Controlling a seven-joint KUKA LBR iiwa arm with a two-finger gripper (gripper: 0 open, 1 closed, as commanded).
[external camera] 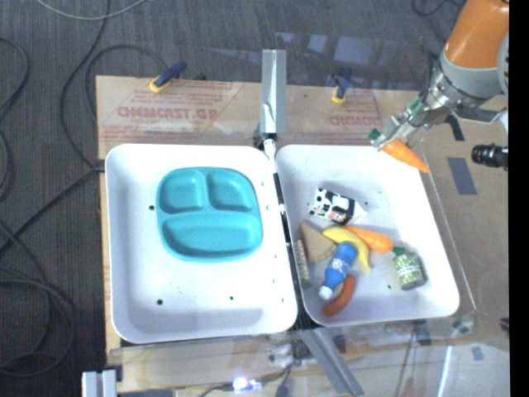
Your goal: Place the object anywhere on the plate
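A teal sectioned plate (210, 213) lies in the left white bin (132, 304). My gripper (400, 136) hangs above the far right rim of the right bin (442, 300), shut on an orange toy carrot (407, 155) that sticks out down and to the right from between the fingers. The carrot is lifted above the bin's back corner, well to the right of the plate.
The right bin holds a black-and-white box (333, 206), a brown wedge (314, 242), a yellow banana (347, 240), a second orange carrot (372, 240), a blue-and-white bottle (339, 268), a red sausage (340, 296) and a small green jar (407, 269). A metal bar (272, 98) stands behind the bins.
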